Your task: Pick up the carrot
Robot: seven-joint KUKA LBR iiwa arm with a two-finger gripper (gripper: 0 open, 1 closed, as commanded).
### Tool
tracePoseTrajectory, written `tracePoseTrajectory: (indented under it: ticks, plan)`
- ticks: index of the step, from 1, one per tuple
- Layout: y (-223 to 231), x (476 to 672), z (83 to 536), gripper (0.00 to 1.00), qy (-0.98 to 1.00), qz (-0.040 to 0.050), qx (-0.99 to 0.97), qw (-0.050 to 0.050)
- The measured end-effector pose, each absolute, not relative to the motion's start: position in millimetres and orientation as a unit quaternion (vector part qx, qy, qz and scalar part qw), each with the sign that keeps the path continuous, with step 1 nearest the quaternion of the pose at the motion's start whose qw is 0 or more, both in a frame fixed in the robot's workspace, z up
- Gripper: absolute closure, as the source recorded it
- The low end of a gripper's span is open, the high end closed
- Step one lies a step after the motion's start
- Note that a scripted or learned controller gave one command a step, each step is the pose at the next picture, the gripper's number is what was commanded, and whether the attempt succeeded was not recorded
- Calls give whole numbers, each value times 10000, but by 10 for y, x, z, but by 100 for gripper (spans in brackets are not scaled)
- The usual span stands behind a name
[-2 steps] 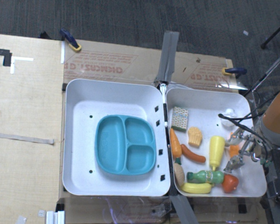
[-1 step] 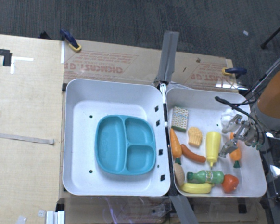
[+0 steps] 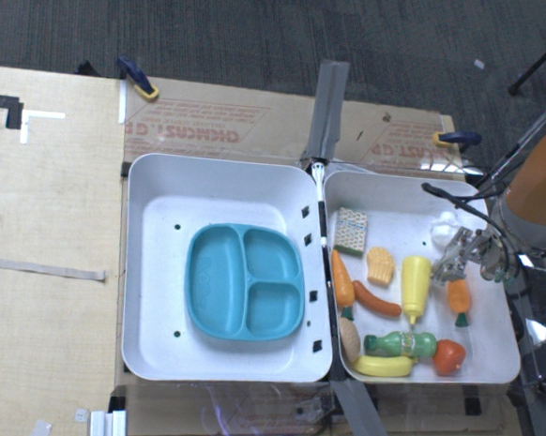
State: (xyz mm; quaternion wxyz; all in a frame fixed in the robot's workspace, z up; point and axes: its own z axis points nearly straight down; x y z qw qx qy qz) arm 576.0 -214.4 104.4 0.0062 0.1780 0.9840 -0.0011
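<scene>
Right-hand shallow white plastic bin: two-finger metal gripper hovers near the far right wall; its jaw state cannot be told. Small orange toy carrot with green top lies just below it, beside a yellow mustard bottle.

Red printing ran along the cardboard sheet that lay under the far edges of the two bins. It stood upside down to the camera. On the stretch behind the left bin the larger line seemed to read "CHEMICAL GR", though its letters were inverted and faint, and the smaller line beneath it was too small to make out. A second block of the same red print stood behind the right bin, near the bench's far right corner, and could not be read.
</scene>
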Motion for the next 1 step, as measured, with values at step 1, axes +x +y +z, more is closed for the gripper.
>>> tracePoseTrajectory:
  ticks: [1]
  plan:
    - [-1476,5330,1461,100,9582,1,2860,13]
